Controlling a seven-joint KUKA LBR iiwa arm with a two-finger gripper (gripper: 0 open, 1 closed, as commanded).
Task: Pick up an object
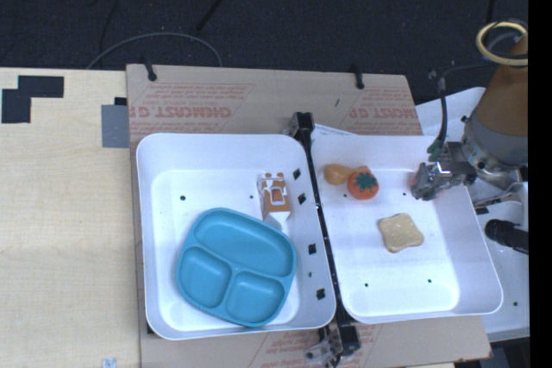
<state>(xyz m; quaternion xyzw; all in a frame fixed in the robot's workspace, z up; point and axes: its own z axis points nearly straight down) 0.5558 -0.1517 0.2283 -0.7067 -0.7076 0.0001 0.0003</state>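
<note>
The right bin [466, 289] holds a red tomato-like toy [363, 184], a small orange piece [337, 174] touching its left side, and a tan slice of toast [401, 232] nearer the front. In the left bin [159, 185] lie a blue sectioned plate [235, 266] and a small orange and white toy [275, 193] by the divider. My gripper [426, 183] hangs over the right bin's far right part, right of the tomato and above the toast, apart from both. Nothing shows between its tips.
Brown cardboard [259, 103] lies under both bins. A black divider strip [312, 211] runs between them. A light wooden benchtop [60, 220] spreads to the left. Cables [444, 112] hang near the arm, and a black handle [509, 234] sticks out at the right.
</note>
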